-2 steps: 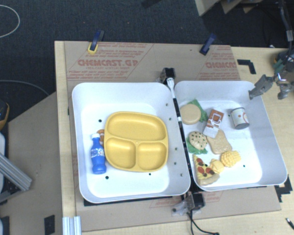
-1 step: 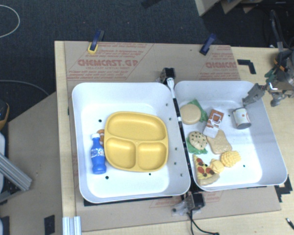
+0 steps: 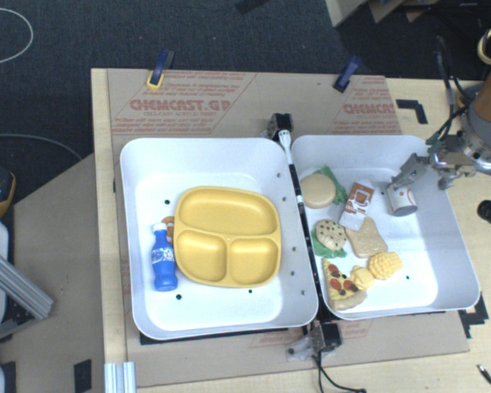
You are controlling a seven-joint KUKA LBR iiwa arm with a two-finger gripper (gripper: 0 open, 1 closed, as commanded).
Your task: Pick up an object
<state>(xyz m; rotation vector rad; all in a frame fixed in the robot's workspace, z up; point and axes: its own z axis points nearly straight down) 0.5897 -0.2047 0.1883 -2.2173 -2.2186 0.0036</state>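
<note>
The toy foods lay bunched in the right bin (image 3: 442,277): a burger (image 3: 317,190), a cookie (image 3: 331,235), a cracker (image 3: 366,241), corn (image 3: 385,264) and a pizza slice (image 3: 341,288). The pincer (image 3: 403,196) hung above that bin's upper right part, nothing visibly between its fingers; I could not tell if they were spread. In the left bin (image 3: 139,166) a blue bottle (image 3: 164,259) lay against a yellow divided plate (image 3: 227,236).

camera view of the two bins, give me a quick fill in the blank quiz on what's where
1. The yellow divided tray lies in the ____ bin.
2. The blue bottle lies just ____ of that tray.
3. The gripper hovers over the ____ bin.
4. The cookie is in the ____ bin.

Answers: left; left; right; right
</note>
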